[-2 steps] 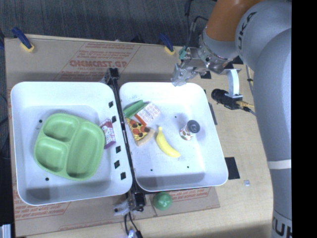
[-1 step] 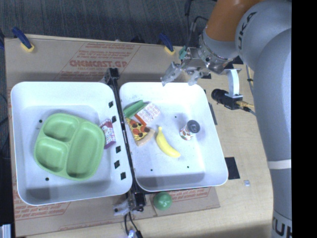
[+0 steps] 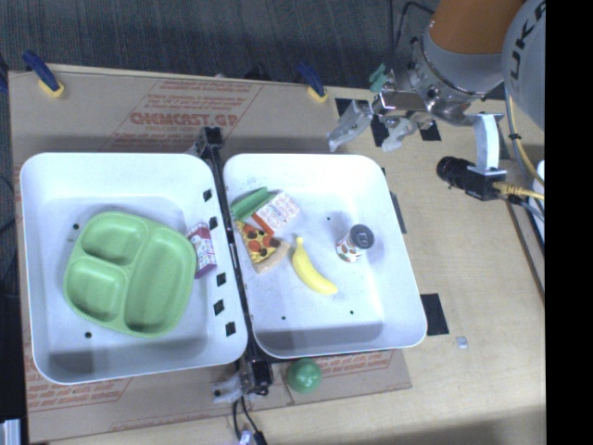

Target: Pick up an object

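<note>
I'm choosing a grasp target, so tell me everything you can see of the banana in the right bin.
The banana is bright yellow, smooth and glossy, probably a plastic toy. It is whole, gently curved, and lies flat on the floor of the right bin, running from upper left to lower right. Its upper end sits right beside the pizza slice; whether they touch is unclear. The small can stands apart to its right. Nothing rests on it.

Red print reading "CHEMCAST GP" runs across the cardboard sheet (image 3: 190, 109), well left of the gripper (image 3: 371, 130); smaller lines beneath are illegible; dark letters "UK" mark the arm (image 3: 523, 26) above it.
</note>
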`<state>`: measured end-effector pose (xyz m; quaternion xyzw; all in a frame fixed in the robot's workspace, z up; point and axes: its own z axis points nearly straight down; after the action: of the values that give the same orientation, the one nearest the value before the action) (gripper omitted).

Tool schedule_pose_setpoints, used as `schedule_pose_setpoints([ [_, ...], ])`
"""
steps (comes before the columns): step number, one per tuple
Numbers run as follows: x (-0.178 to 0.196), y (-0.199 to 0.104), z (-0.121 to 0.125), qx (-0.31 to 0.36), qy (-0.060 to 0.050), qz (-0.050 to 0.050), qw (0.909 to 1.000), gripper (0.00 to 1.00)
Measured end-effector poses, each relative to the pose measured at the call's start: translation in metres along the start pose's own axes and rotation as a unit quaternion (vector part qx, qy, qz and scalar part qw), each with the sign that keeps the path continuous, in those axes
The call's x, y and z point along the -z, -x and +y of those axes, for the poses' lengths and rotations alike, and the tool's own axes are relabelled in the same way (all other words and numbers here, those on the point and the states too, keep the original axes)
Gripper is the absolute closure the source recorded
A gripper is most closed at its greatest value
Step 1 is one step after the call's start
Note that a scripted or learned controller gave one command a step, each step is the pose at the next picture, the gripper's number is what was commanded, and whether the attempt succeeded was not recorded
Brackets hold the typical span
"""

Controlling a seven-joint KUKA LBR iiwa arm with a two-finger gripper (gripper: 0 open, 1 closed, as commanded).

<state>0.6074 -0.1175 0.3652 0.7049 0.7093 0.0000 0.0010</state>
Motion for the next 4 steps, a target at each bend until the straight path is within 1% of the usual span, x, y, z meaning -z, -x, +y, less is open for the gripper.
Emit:
schedule_pose_setpoints([
  [1, -0.156, 0.006, 0.027, -0.001, -0.005, 0.001, 1.0000, 0.00],
  [2, -0.144, 0.005, 0.028, 0.001, -0.004, 0.000, 1.0000, 1.00],
  [3, -0.142, 0.026, -0.085, 0.000, -0.003, 0.000, 1.0000, 1.00],
  [4, -0.131, 0.025, -0.084, 0.002, -0.003, 0.000, 1.0000, 1.00],
])
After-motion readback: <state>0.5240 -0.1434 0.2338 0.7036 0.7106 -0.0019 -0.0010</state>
